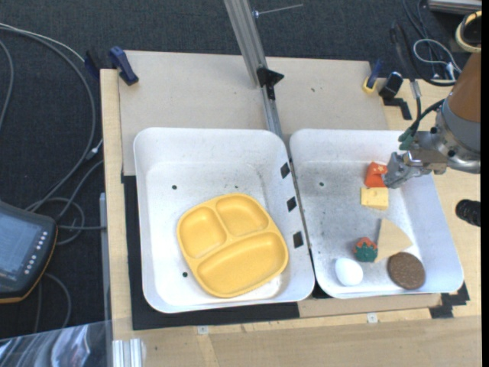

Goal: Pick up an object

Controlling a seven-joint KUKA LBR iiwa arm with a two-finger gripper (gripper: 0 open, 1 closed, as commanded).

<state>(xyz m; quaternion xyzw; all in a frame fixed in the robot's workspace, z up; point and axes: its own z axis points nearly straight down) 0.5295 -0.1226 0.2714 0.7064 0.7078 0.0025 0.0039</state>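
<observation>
The right bin holds several small items. An orange-red block lies near its right wall, with a yellow cheese-like square just below it. Further down sit a tan wedge, a small green and orange toy, a white egg and a brown round cookie. My gripper comes in from the right and hangs just right of the orange-red block, close to it.
The left bin carries a yellow divided plate. A metal pole slants down to the seam between the bins. Clamps and cables lie along the bench's back edge.
</observation>
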